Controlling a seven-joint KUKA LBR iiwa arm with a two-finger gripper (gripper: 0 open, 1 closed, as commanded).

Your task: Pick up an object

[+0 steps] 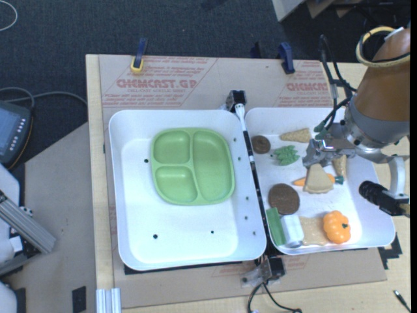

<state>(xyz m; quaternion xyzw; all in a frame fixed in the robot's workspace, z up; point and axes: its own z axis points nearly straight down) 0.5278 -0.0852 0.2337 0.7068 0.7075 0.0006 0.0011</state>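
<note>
We see the gripper point(324, 154) hovering just above the sandwich slice point(318, 181), probably lining up a grasp; we cannot tell its state.

We identify a robotics lab test cell: a bench point(104, 175) faced with printed cardboard, spring clamps point(138, 57) along its 12 o'clock edge, loose cables point(13, 96) at 9 o'clock, dark carpet point(98, 12) beyond, and two white bins point(124, 194) holding toy food.
</note>
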